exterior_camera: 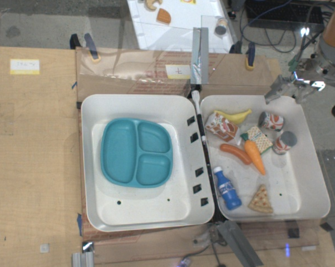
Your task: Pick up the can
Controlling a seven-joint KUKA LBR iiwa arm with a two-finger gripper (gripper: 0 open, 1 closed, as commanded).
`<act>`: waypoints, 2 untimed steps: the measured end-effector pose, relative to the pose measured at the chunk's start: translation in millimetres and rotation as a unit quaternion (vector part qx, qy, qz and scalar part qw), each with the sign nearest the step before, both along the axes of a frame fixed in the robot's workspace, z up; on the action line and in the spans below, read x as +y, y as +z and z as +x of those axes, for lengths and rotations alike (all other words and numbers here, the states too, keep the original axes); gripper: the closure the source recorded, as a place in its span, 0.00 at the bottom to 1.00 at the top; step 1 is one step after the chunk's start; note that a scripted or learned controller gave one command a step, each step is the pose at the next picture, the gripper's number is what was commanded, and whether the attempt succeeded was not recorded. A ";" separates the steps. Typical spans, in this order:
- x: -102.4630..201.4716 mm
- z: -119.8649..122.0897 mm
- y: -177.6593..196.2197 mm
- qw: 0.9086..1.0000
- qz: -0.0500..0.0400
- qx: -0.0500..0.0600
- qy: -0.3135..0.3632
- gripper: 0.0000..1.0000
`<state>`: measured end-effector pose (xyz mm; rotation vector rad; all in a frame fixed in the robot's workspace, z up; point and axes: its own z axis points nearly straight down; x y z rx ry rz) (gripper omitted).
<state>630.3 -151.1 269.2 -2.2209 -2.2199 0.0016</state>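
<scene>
Starting w/ the biggest items: two white bins are set side by side on the bench. The left bin (95, 204) holds a teal divided plate (137, 152). The right bin (315, 196) holds the small stuff.

The gripper (290, 88) is seen just beyond the far rim of the right bin, toward its right corner, not yet over the contents. Whether it is spread or pressed together can't be told at this res., and nothing is seen held in it.

The can (283, 142) is judged to be the red-and-white item w/ a grey end, in the far-right part of the right bin. A second can-like item (271, 121) lies just beyond it, on the far side. Which of the two is meant can't be settled.

Just left of the can are a checkered packet (260, 139) and a carrot (255, 156), w/ a sausage (235, 152) further left. A blue bottle (227, 189) and a pizza slice (261, 200) lie well apart from it, nearer the front.

Step in hand, as judged: approach. The gripper should be brought toward the near side and lowered over the can, approx. centred on it. A grasp axis running left-right risks the packet being clipped. A near-far axis risks the second item. Clearance should be checked on both sides before closing.
</scene>
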 end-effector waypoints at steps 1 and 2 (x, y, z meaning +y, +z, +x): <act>-24.1 12.6 -148.8 1.000 -0.001 -0.001 -0.010 0.00; -45.3 -22.9 -169.2 0.999 0.001 -0.009 -0.042 0.00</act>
